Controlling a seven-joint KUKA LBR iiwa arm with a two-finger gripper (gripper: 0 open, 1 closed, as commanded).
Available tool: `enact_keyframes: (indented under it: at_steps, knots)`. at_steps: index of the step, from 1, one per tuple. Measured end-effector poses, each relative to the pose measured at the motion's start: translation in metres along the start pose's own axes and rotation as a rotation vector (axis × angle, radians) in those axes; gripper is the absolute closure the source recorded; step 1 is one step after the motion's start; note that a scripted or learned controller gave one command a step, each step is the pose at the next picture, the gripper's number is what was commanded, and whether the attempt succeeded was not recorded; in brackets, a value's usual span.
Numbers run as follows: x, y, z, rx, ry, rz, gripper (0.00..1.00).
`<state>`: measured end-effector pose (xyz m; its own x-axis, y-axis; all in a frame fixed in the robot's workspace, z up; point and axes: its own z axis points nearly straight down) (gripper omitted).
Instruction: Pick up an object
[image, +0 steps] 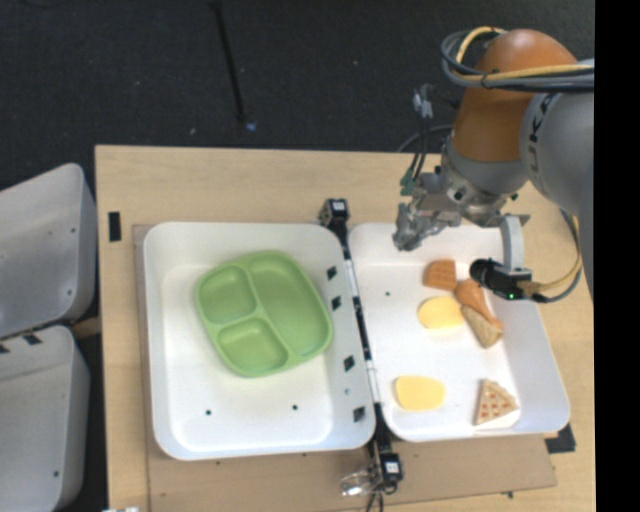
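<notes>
Our gripper (408, 238) hangs over right bin (535, 400), far corner; open or closed, we cannot tell. Orange piece (439, 273) sits just beside it. We go straight down, squeeze its middle, not yellow disc (441, 314).

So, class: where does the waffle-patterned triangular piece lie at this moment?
The waffle-patterned triangular piece lies in the near right corner of the right bin, just right of the lower yellow piece.

Grey arm enters from the right, orange band above wrist. Wrist angled down-left. Gripper (408, 238) low, pointing downward.
</notes>
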<state>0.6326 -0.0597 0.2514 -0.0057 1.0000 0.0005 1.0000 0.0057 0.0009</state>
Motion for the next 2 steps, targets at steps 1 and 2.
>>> enact_keyframes:
  at_steps: [1, 2]
  knots:
    - [0.062, -0.008, -0.003, 0.001, 0.001, -0.002, 1.0]
    - [0.108, -0.022, 0.008, 0.003, 0.0, 0.001, 1.0]
